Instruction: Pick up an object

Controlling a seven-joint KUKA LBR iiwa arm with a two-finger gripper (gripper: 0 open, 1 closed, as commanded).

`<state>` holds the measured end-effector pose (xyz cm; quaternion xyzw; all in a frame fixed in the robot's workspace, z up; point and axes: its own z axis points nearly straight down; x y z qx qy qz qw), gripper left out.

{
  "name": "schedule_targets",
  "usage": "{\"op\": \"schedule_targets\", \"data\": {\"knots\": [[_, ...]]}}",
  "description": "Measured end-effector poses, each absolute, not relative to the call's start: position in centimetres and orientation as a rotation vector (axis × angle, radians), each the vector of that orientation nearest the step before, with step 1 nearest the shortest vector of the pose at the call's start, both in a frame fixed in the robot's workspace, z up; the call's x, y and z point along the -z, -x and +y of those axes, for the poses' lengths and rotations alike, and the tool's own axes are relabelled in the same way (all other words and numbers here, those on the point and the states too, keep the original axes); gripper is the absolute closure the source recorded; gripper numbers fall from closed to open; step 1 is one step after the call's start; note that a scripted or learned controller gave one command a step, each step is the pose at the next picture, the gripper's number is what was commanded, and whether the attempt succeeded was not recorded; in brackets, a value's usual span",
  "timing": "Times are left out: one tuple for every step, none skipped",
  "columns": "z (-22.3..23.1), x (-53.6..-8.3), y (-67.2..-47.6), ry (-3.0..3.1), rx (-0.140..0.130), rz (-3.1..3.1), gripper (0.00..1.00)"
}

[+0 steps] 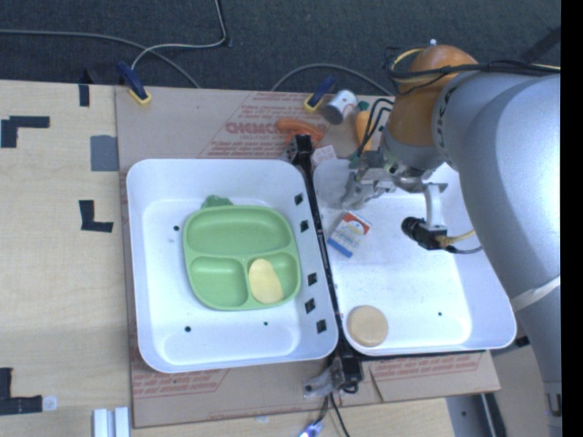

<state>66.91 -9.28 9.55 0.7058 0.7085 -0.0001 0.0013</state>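
Over the right bin (474,326), up in its far left corner, you've got the jaws (364,188) hanging low beside the divider where the two bins meet. How they stand I can't tell you; the wrist and its clutter hide that from this slant.

Nearest candidate is the small white packet (349,233) with blue and red-orange printing, lying flat on the bin floor just in front of the jaws. Nothing is gripped yet, so I'd call the pick not yet made.

Watch the risks. That packet lies flat and thin, so a descent could slide it across the slick floor instead of catching it. It also sits close to the divider wall, and you could clip the rim on the way down. The round tan disc (368,324) at the near edge is low too, and sits well apart from the jaws. Across in the left bin (150,271), the yellow piece (265,280) rests in a compartment of the green divided plate (239,255), where the compartment walls would crowd a grasp.

Writing: the packet's print is too small to read. Red lettering shows on the cardboard sheet (209,121) under the bins on the table, but I can't make it out.
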Motion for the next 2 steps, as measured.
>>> {"op": "schedule_targets", "data": {"knots": [[-9.3,-9.5,-66.9,-2.215,0.001,2.224,0.00],[-10.0,-8.6,-65.1,-2.218,-0.001,2.221,0.00]]}}
